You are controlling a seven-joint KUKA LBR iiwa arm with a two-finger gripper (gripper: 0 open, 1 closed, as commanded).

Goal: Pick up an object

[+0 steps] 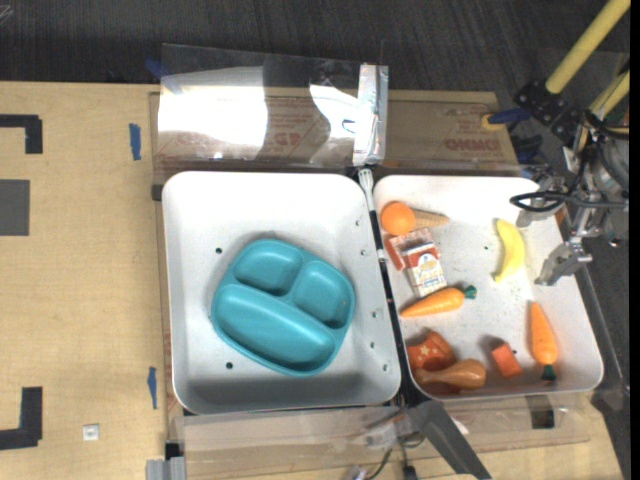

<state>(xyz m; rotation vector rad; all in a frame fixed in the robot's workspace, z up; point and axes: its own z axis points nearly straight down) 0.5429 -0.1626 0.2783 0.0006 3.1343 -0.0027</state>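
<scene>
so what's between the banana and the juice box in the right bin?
Nothing. In the camera view, bare white bin floor separates the banana from the juice box.

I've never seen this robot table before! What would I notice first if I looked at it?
Probably the big teal plate with three sections, sitting by itself in the left white bin. Next, the bright toy food scattered in the right white bin: a yellow banana, an orange, and two carrots, one near the middle and one by the right side. The gripper hangs at that bin's right edge, just beside the banana.
</scene>
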